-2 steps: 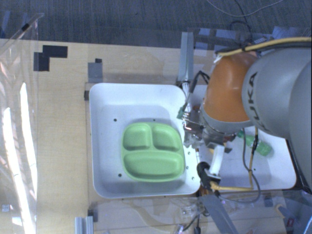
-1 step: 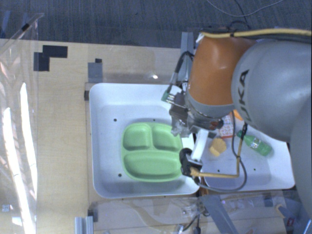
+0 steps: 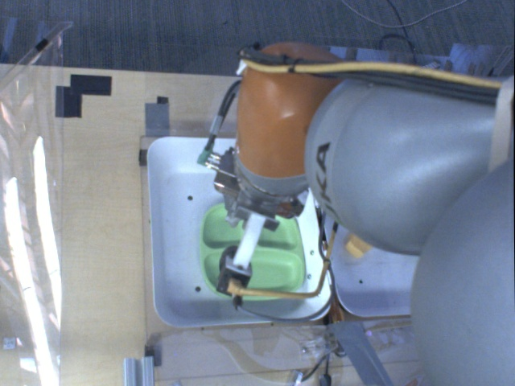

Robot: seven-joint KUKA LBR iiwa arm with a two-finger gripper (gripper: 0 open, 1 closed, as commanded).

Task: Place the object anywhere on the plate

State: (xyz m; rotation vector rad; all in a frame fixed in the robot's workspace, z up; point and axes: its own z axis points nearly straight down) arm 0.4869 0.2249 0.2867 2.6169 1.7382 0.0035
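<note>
A light green plate [image 3: 282, 265] with raised dividers lies in the left white bin [image 3: 173, 215], toward its near right part. My gripper [image 3: 259, 215] hangs over the far part of the plate, mostly covered by the orange-banded wrist. No object shows on the visible parts of the plate. A small pale yellow object [image 3: 356, 246] lies in the right bin [image 3: 378, 292] at its left side, partly hidden behind the arm.
The big grey arm covers most of the right bin and the right half of the view. A clear plastic panel [image 3: 32, 215] stands at the left of the bench. Black tape marks [image 3: 80, 93] lie on the wooden bench top at the back left.
</note>
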